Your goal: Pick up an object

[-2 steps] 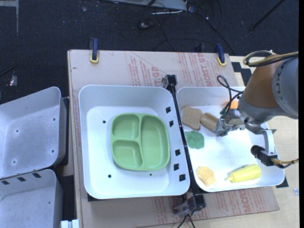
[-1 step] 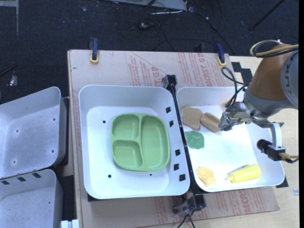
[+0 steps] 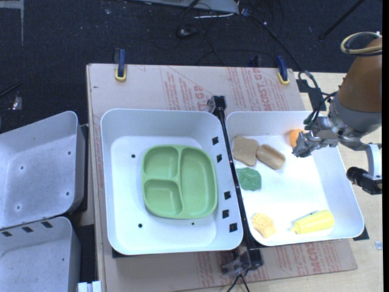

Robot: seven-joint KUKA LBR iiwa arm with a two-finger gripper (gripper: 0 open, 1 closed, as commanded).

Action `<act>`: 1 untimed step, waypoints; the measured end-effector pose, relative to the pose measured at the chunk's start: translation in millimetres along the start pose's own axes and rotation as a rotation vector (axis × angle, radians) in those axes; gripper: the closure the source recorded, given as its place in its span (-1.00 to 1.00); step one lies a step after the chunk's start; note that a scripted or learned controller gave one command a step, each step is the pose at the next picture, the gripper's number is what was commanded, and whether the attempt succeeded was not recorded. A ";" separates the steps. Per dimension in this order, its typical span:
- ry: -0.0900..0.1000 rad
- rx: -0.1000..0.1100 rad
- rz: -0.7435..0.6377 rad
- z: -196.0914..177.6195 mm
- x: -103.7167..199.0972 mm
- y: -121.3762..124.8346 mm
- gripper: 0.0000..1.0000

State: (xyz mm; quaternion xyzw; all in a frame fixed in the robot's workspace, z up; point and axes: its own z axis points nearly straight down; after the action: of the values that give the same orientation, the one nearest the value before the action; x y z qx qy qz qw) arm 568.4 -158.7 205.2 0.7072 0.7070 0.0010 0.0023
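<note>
While nothing is lifted yet, the pick looks barely begun, with every item lying in the bins. Largest is the left bin [image 3: 115, 181], smooth white plastic with rounded corners, bearing a matte green divided tray [image 3: 180, 182] of three compartments. Beside it, the right bin [image 3: 340, 187] bears the small things: a glossy yellow ribbed piece [image 3: 313, 222], two tan bread-like pieces [image 3: 245, 150] [image 3: 271, 157], a soft-looking green lump [image 3: 248, 179], a bumpy yellow chunk [image 3: 263, 225] and an orange round thing [image 3: 295, 137]. Above the bin's far right part, just beside the orange thing, hangs the gripper [image 3: 302, 148] (whether spread or closed I cannot tell).
</note>
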 end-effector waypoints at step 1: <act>0.001 0.002 -0.002 -19.8 0.0 0.8 1.00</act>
State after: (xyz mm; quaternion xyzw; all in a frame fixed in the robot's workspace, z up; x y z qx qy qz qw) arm 569.1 -158.7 225.0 0.7064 0.7078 0.0005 0.0012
